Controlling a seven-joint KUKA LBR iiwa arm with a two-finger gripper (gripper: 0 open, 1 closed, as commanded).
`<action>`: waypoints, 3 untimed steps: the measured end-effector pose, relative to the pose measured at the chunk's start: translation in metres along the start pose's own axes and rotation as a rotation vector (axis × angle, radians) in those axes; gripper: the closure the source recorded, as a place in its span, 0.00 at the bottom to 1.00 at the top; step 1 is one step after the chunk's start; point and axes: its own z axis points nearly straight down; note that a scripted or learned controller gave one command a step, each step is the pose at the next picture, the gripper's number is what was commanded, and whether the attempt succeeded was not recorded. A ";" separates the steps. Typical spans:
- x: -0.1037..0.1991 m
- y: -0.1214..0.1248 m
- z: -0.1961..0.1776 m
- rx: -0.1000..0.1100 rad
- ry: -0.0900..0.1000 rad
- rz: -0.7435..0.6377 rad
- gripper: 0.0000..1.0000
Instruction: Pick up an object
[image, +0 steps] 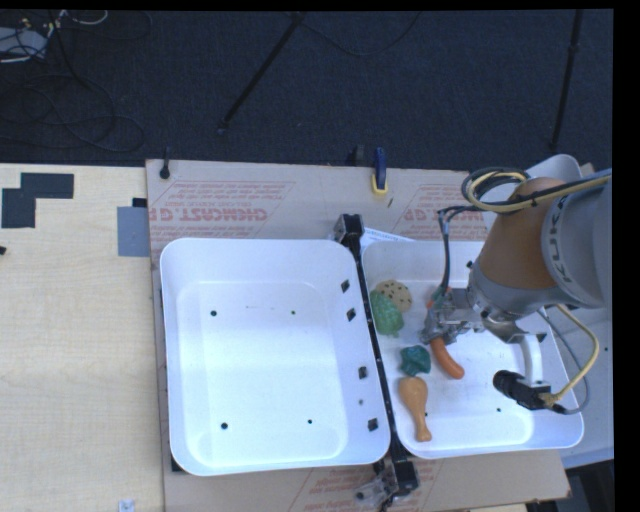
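Your claw (441, 335) sits low in the right bin (520, 430), and you cannot tell how its grip stands. Just under it lies the orange carrot-like toy (448, 361), long axis running down and right from the claw. Beyond, leftward, sit a teal piece (415, 359) and a drumstick toy (415, 398)

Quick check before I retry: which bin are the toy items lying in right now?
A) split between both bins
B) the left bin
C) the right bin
C: the chicken drumstick, teal piece, orange carrot and green ball all lie in the right bin, below the gripper.
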 end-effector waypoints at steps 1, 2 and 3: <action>0.042 -0.051 -0.148 -0.012 0.001 -0.009 1.00; 0.078 -0.100 -0.087 0.007 0.002 -0.004 1.00; 0.061 -0.096 -0.241 -0.019 -0.002 -0.006 1.00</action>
